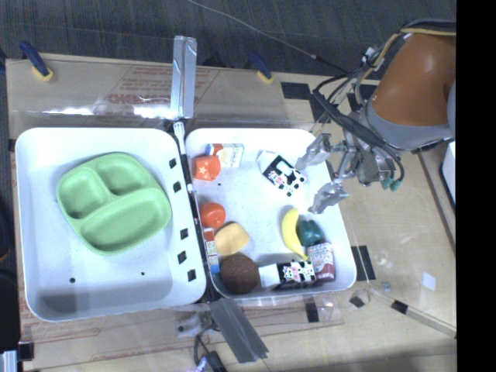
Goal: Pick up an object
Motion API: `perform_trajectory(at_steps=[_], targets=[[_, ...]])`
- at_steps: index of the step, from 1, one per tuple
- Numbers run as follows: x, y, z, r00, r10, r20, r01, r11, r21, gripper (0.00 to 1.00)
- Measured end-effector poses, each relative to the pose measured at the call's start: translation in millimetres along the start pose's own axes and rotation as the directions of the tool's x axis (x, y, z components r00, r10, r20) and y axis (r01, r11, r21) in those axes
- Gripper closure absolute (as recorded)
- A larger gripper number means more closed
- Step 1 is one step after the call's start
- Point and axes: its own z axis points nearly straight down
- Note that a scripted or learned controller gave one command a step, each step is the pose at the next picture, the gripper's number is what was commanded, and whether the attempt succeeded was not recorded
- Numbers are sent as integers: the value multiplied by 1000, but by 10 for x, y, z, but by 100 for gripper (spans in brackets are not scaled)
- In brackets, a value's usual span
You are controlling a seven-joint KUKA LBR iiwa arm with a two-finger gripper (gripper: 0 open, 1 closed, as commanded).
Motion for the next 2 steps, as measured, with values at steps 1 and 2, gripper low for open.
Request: perform_trajectory(at_steps=[1, 2], targets=[[-149, -178, 1676, 981, 192, -8, -192, 981, -2, 0], [-190, -169, 1527, 983, 183, 2, -183, 983, 0, 100]])
